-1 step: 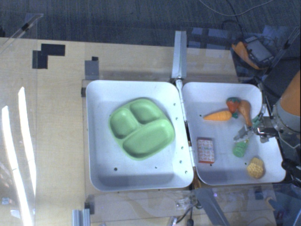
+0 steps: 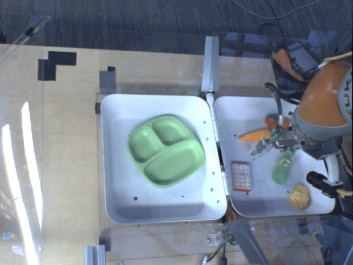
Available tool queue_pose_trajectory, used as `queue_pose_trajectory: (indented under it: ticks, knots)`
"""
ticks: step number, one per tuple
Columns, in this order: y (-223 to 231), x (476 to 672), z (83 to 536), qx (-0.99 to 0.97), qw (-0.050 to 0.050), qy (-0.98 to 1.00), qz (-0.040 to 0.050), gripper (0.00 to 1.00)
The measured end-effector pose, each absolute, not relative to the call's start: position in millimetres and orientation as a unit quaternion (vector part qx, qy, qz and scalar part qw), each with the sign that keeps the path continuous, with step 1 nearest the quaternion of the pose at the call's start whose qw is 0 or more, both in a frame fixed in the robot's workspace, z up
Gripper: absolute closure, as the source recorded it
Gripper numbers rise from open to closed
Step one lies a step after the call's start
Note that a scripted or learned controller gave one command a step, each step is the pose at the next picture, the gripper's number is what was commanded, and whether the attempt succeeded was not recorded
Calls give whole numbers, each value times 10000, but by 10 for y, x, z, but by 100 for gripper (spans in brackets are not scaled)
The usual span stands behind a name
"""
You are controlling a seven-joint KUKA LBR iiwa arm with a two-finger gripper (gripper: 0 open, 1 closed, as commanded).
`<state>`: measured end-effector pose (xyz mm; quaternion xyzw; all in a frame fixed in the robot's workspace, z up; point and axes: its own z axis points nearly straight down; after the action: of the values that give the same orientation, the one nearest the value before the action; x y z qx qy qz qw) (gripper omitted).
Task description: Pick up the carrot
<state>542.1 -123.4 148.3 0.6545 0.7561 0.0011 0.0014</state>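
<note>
The left bin [image 2: 116, 203] holds a green divided plate [image 2: 166, 150]. In the right bin [image 2: 242, 203], at right of frame, the gripper [image 2: 263, 146] is spread open just below the carrot [image 2: 254, 136], whose pointed end faces left. A green bottle [image 2: 282, 169] lies lower right.
</note>
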Motion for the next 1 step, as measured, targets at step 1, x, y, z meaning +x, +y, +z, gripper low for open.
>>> queue_pose_trajectory:
  ticks: [1]
  knots:
    - [-1243, 6240, 884, 7210, 41, 6929, 31, 0]
